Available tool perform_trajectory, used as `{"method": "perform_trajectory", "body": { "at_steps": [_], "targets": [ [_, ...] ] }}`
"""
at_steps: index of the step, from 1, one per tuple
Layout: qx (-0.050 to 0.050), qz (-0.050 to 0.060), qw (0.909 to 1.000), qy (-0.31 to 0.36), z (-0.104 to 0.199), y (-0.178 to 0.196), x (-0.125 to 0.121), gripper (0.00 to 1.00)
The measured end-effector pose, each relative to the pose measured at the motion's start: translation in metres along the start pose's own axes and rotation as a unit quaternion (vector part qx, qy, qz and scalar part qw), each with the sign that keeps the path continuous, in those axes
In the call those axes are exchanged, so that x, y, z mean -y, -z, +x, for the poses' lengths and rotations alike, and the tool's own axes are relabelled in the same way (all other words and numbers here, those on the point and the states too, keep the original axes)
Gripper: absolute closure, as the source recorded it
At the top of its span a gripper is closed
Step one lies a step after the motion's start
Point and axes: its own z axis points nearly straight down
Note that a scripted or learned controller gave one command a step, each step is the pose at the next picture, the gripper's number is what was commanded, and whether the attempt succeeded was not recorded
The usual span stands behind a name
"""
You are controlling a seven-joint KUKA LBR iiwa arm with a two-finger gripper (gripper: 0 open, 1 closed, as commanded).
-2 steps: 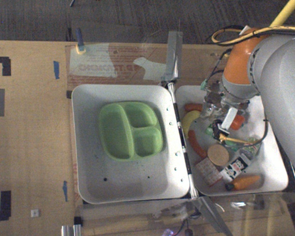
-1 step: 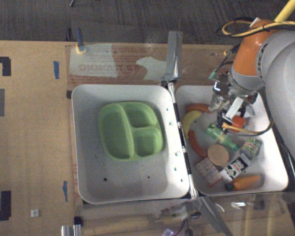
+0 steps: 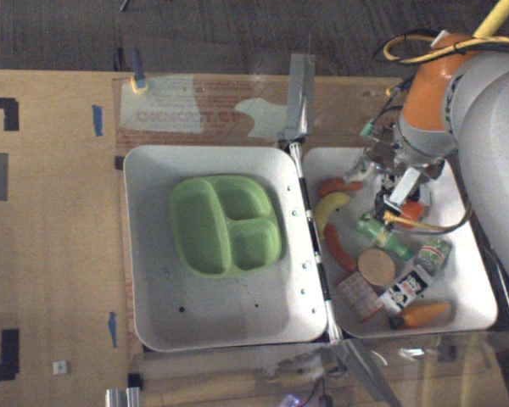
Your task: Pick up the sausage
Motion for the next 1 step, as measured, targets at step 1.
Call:
{"method": "perform_trajectory", "body": {
  "at_steps": [1],
  "targets": [
    [0.003, 0.005, 1.0, 0.001, -0.0007, 0.0067, 0.0015, 1.0]
  ]
}}
